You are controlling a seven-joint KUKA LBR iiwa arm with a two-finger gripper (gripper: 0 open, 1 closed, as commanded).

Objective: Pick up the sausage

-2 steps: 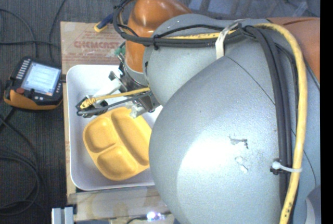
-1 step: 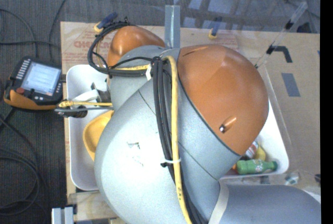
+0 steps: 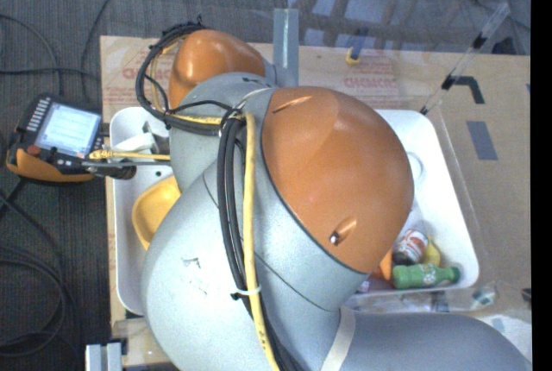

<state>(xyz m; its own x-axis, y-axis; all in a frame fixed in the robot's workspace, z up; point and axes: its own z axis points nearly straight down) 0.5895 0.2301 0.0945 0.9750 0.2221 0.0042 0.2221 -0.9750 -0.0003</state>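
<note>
The grey and orange arm fills the middle of the camera view and covers most of both bins. The gripper is hidden beneath the arm, somewhere over the left bin. No sausage can be made out among the visible items. In the right bin, near its front right corner, lie a green bottle, a red and white can and a small yellow piece.
A yellow bowl-like object and a white object lie in the left bin. A teach pendant rests left of the bench. Black and yellow cables run along the arm.
</note>
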